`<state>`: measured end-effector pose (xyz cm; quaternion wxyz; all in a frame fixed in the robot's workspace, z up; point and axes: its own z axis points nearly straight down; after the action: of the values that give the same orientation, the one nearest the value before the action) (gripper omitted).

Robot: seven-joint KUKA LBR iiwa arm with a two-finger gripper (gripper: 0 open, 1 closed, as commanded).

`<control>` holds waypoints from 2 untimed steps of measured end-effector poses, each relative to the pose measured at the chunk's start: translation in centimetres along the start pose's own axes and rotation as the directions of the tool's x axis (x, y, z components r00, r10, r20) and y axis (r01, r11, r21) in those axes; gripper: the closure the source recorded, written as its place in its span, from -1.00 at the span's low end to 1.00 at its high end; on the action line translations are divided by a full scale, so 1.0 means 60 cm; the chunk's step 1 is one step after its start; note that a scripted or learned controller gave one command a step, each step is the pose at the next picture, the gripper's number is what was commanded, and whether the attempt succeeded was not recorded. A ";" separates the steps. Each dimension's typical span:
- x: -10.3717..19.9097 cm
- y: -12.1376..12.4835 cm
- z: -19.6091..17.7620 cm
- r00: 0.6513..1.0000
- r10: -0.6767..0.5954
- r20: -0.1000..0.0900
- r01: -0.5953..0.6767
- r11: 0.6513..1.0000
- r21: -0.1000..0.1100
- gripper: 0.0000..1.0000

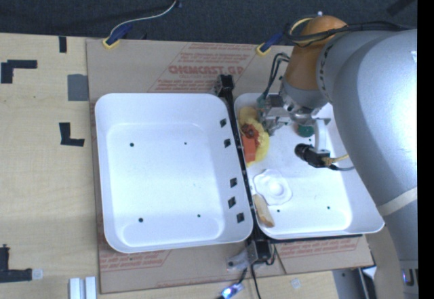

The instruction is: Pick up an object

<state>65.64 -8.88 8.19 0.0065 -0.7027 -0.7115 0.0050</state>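
Note:
My gripper (269, 121) reaches down into the right bin (339, 220), near its upper left corner. Just left of it lies a pile of a yellow thing (248, 116), a dark red-brown piece (250, 131) and an orange piece (251, 148), hard against the bin's left wall. The gripper's tip touches or hangs right at the pile's right edge. A small teal object (305, 130) peeks out under the wrist. Lower down lie a white round lid-like object (273, 188) and a tan bread-like piece (263, 210).
The left bin (112, 155) sits beside the right one, with a black divider with clips (232, 148) between them. The big grey arm (380, 101) covers the right bin's right side. Both bins rest on a cardboard sheet (196, 67).

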 end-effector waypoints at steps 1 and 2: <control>-0.013 0.013 0.001 1.000 0.012 0.005 -0.012 1.000 -0.001 1.00; 0.060 -0.130 -0.178 1.000 0.010 0.002 -0.010 1.000 -0.024 1.00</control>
<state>57.94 -5.42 19.03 -0.0025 -0.7062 -0.7080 -0.0029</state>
